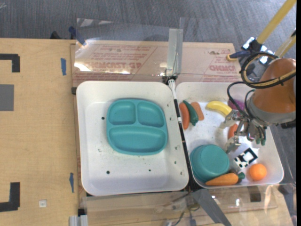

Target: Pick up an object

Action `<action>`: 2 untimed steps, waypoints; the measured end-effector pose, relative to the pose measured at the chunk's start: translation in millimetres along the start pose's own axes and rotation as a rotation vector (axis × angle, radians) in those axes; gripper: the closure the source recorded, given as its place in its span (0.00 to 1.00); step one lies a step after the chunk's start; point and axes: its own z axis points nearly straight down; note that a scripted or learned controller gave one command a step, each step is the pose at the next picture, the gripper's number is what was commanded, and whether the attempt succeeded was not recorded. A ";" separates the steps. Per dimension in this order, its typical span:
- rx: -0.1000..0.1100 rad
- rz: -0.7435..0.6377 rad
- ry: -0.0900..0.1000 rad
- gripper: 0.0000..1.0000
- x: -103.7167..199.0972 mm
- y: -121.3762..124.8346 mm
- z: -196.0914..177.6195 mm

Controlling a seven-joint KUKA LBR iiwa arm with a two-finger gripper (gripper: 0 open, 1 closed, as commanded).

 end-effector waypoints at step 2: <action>-0.002 -0.002 -0.005 0.00 -1.9 2.4 -12.2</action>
